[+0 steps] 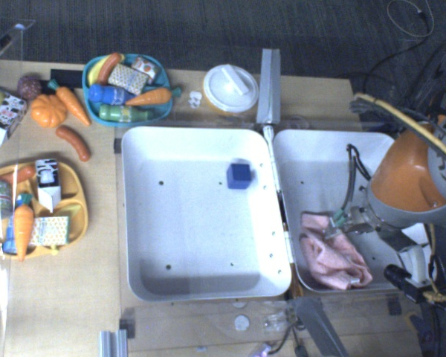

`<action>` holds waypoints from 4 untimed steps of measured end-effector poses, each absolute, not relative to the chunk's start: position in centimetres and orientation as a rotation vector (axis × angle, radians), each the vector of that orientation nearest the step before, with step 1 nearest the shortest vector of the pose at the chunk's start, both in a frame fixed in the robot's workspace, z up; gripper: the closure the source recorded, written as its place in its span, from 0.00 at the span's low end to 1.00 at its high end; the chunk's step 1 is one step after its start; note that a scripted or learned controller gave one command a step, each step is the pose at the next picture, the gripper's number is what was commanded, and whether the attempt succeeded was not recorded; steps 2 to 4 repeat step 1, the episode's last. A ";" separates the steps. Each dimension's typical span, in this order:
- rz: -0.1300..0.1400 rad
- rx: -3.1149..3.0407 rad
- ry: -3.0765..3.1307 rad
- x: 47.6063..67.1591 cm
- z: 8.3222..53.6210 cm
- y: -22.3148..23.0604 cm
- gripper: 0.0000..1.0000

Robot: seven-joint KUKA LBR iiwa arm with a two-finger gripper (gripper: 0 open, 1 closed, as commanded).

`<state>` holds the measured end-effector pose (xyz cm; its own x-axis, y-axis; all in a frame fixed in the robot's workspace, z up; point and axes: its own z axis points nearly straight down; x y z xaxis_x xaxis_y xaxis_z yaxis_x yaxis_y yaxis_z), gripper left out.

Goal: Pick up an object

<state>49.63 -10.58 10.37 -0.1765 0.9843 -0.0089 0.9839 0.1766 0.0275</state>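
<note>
The gripper (pixel 334 225) is positioned low in the right bin (pixel 312 162), touching the upper edge of a crumpled pink cloth (pixel 333 262). The finger state cannot be determined. A blue cube (pixel 239 175) is located in the left bin (pixel 171 222).

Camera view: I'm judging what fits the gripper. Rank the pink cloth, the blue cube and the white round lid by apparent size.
1. pink cloth
2. white round lid, farther from the camera, so possibly closer in size than it looks
3. blue cube
</note>
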 end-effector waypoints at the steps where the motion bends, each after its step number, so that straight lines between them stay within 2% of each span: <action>1: 0.004 2.086 2.345 56.2 18.5 -5.6 1.00; 4: 0.004 2.086 2.345 56.2 18.5 -5.6 1.00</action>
